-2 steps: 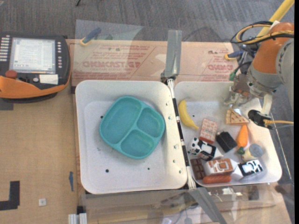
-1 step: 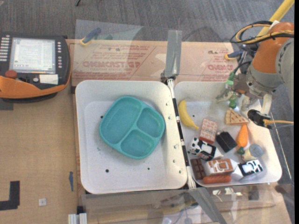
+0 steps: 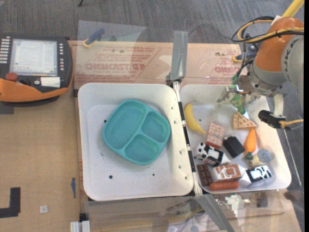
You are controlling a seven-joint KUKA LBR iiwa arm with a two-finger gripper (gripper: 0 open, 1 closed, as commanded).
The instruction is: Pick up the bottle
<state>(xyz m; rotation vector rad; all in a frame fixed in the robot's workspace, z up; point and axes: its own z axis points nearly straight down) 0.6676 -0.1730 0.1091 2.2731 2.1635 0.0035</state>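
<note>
Gripper (image 3: 236,96) is down at the top edge of the right bin (image 3: 211,110), upper right of the frame, hanging from the grey arm with its orange band (image 3: 271,57). Right under it there's a small green shape, the bottle (image 3: 237,102), and the gripper's metalwork is sitting over and around it. Released or clenched? Can't tell from this angle; the wrist covers too much, and no clear grasp shows.

That bottle shows just a sliver of itself: bright green, glossy, low in the bin near the back wall, most of it covered from above. It sits apart from the clutter, with the tan wedge (image 3: 244,122) just below and to its right, and the banana (image 3: 194,120) well off to its left by the divider between the bins.

Further down the right bin it's crowded: a carrot (image 3: 250,140), a black block (image 3: 233,146), a cow-patterned toy (image 3: 208,152) and a red sausage (image 3: 223,184) along the bottom edge.

Over in the left bin (image 3: 91,105), a teal divided plate (image 3: 136,131) lies alone at the centre.
</note>
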